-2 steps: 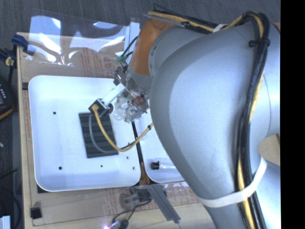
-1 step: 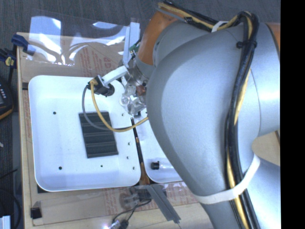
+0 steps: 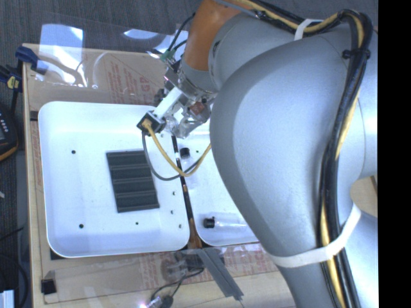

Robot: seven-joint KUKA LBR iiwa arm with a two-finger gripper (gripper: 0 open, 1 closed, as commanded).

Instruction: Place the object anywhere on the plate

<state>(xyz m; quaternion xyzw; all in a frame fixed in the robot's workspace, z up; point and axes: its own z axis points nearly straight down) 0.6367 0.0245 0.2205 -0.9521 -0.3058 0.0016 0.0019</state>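
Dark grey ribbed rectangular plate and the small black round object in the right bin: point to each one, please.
Dark grey ribbed rectangular plate [image 3: 133, 181], camera view, its middle rib.
Small black round object [image 3: 209, 222], camera view, its top.

Reaches in from the right with a bulky grey arm spread across that side, narrows past the orange band near the top, and tips the wrist down and leftward, gripper hanging just above mid-view.

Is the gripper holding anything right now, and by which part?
Cannot tell: the gripper sits above the bins' shared edge, its tip too blurred to read.
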